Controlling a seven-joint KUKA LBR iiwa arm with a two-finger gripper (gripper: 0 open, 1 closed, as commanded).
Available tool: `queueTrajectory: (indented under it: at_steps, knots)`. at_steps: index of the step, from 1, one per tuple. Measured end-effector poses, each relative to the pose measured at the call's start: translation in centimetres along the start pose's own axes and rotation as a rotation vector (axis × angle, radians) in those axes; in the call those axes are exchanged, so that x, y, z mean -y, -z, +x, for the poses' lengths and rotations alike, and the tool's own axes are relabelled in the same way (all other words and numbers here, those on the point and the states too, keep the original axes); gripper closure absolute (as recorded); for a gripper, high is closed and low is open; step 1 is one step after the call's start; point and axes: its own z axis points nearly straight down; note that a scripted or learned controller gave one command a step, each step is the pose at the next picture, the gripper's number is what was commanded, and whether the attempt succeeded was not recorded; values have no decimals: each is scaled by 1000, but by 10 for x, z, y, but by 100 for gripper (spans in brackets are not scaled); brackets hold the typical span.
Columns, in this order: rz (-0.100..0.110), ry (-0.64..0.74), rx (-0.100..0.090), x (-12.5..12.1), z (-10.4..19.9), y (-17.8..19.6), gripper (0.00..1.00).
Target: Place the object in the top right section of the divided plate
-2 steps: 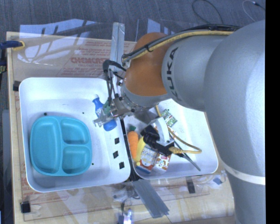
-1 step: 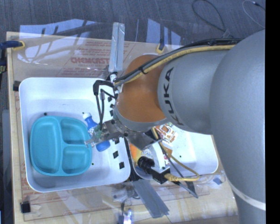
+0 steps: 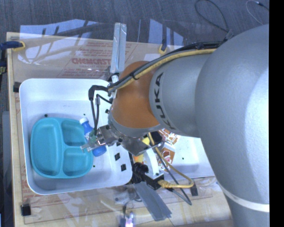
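Note:
A light blue divided plate (image 3: 57,148) lies in the left white bin (image 3: 42,91), toward its front left. My gripper (image 3: 93,142) hangs over the plate's right rim, below the orange wrist band (image 3: 132,100). It is shut on a small blue and white object (image 3: 87,126) with a green middle and a round blue end (image 3: 99,151). The object is tilted, its upper end over the plate's top right section and its blue end just off the rim. The large grey arm hides the bin divider and most of the right bin.
Orange and white patterned items (image 3: 169,138) lie in the right bin, partly under the arm. A yellow cable (image 3: 176,184) loops by the front edge. A metal post (image 3: 119,46) stands behind the bins, and a blue clamp (image 3: 9,45) sits at the bench's far left corner.

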Motion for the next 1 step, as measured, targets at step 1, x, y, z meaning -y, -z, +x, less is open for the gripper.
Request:
queueTrajectory:
  at_steps: [1]
  knots:
    - [2, 174, -2, 1, -2, 0, 100]
